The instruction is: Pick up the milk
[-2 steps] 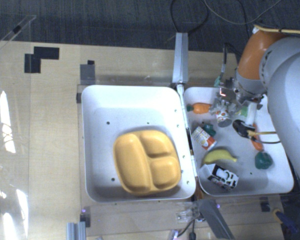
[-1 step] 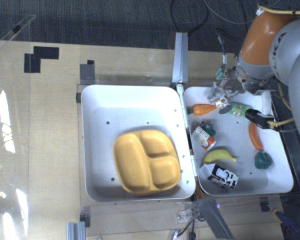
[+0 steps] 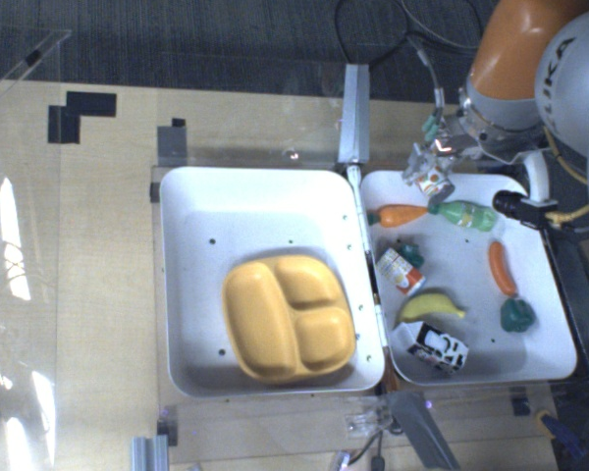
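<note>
Two white bins sit side by side on the bench [image 3: 88, 263]; the left bin [image 3: 191, 253] carries a yellow divided tray [image 3: 287, 314], and the right bin [image 3: 550, 351] carries the loose items. Your target, the milk [image 3: 400, 268], is a small carton lying on its side near the right bin's left wall, just above a banana [image 3: 432, 308] and below a carrot [image 3: 402, 216]. The pincer [image 3: 430, 175] hovers over the bin's upper left corner, well apart from the milk, and whether it is released or clenched cannot be told from this view.

Recommendation: bring the pincer down the left side of the bin until it stands directly over the carton, and turn the wrist so the grasp crosses the carton's narrow width. Descend vertically. Risks noted: the bin wall and the banana both crowd the carton, so an off-centre approach would likely nudge it rather than grip it. A green bottle [image 3: 463, 214] lies clear of the route.
</note>
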Available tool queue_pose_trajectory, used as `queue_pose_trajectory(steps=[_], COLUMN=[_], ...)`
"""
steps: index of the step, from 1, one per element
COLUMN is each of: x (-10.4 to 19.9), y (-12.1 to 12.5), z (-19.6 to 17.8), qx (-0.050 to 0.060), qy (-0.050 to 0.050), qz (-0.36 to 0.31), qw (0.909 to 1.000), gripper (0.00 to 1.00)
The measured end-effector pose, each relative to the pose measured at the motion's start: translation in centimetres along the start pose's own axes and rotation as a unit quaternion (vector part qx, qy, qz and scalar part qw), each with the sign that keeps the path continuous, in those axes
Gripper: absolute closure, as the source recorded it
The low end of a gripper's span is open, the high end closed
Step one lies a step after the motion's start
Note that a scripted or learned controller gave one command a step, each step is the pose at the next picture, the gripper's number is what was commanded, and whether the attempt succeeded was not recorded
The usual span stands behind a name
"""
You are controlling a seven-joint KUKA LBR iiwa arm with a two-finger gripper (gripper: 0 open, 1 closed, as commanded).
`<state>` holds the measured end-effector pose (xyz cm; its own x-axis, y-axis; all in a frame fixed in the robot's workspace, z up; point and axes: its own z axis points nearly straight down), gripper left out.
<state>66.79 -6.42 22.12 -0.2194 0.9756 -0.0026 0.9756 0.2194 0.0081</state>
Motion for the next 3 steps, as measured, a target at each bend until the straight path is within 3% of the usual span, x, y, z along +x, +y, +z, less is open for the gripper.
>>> queue_pose_trajectory(steps=[1,2,3], x=[-4.8,-5.7,2.0], y=[-4.2,-1.1,-2.2], z=[2.1,-1.3,-0.6], qx=[0.001,-0.001,0.000], qy=[0.000,-0.001,0.001], qz=[-0.221,-0.273,-0.323], qw=[0.9752,0.9620,0.9462], gripper=[1.00,1.00,1.00])
